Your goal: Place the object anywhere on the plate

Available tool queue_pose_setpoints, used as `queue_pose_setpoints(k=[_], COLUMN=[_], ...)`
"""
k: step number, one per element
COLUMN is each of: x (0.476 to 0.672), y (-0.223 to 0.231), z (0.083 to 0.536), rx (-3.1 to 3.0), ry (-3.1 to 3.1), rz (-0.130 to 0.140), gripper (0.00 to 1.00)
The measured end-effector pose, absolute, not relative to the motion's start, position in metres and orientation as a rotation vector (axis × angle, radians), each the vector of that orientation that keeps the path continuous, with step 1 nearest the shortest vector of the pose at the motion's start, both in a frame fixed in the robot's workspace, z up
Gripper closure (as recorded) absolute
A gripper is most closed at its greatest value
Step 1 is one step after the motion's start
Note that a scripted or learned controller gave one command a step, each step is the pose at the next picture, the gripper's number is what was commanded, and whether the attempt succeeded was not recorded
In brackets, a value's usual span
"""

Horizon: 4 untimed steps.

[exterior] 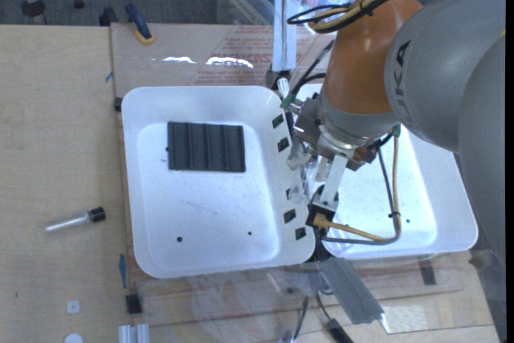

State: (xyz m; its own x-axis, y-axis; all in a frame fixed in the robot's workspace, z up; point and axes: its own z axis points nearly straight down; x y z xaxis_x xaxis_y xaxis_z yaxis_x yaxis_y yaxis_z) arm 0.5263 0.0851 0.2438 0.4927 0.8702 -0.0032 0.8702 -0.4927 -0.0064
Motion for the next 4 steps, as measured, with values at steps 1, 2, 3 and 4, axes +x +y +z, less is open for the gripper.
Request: queue_pose_setpoints(k=[1,2,3,4], x=[0.561,0.482,0.540,0.554], y=[0.173,0.223,0.224,0.225], z=[0.266,0.248,0.217,0.247], rx=[-3.083,-3.116,-3.095,-2.967], ry=[-0.606,-0.405,-0.547,-1.034], rz=[-0.001,0.001,0.000,0.008], gripper=[1.00,1.00,1.00,1.00])
